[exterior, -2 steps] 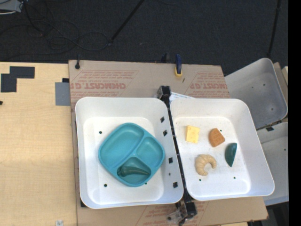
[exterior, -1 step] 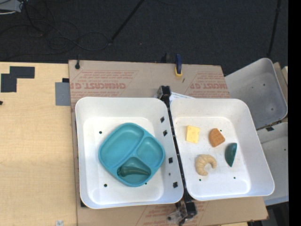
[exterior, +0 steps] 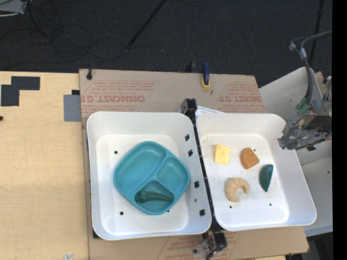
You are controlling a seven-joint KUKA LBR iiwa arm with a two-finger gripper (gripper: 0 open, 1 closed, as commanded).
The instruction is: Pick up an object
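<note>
Camera view: two white bins sat side by side on the table. The left bin [exterior: 103, 145] held a teal divided plate [exterior: 152, 176]. The right bin [exterior: 295, 199] held four small items, placed here w/ ref. to the yellow block [exterior: 222, 154]: an orange-brown piece [exterior: 249, 158] just right of it, a croissant [exterior: 237, 189] below and slightly right, a dark-teal wedge [exterior: 266, 177] further right and lower. The tool [exterior: 295, 137] sat at the bin's right rim, well right of the block, above no item; whether open or closed, can't tell, too small and cluttered. Judgement: approach phase, nothing gripped. To do it well, pick an isolated target, e.g. the block, centre over it, descend straight, close across its narrow sides, avoid nudging the neighbouring piece.
</note>
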